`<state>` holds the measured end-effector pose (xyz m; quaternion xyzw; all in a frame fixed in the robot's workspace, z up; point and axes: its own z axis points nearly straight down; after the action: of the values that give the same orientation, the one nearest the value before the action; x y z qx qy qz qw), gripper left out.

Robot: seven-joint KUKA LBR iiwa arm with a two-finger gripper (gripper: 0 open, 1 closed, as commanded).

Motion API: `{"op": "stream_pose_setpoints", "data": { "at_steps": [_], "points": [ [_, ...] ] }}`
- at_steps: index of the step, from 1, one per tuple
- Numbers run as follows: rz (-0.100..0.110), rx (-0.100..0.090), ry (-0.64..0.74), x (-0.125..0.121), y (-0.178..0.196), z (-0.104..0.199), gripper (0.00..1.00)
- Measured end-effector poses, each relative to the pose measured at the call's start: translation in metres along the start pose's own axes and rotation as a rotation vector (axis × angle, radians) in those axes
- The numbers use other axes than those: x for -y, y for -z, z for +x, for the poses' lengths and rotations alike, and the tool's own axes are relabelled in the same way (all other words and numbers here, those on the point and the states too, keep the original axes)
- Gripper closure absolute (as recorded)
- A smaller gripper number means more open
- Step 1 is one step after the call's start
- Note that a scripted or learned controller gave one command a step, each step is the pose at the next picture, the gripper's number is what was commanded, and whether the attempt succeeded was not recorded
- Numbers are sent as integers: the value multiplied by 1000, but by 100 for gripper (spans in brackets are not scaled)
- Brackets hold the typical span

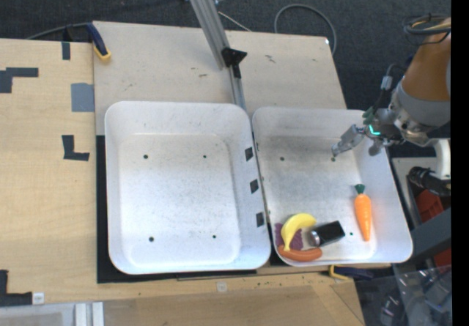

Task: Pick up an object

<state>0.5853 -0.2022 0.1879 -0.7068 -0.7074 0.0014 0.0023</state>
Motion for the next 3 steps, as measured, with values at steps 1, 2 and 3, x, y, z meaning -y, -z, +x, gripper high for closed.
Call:
{"op": "stream_pose_setpoints", "data": {
  "at_steps": [1, 2, 3],
  "points": [
    [-4, 2, 1, -1, 2, 0, 0],
    [0, 1, 2, 0, -42, 5, 0],
    [2, 1, 1, 1, -96, 6, 0]
  ]
}}
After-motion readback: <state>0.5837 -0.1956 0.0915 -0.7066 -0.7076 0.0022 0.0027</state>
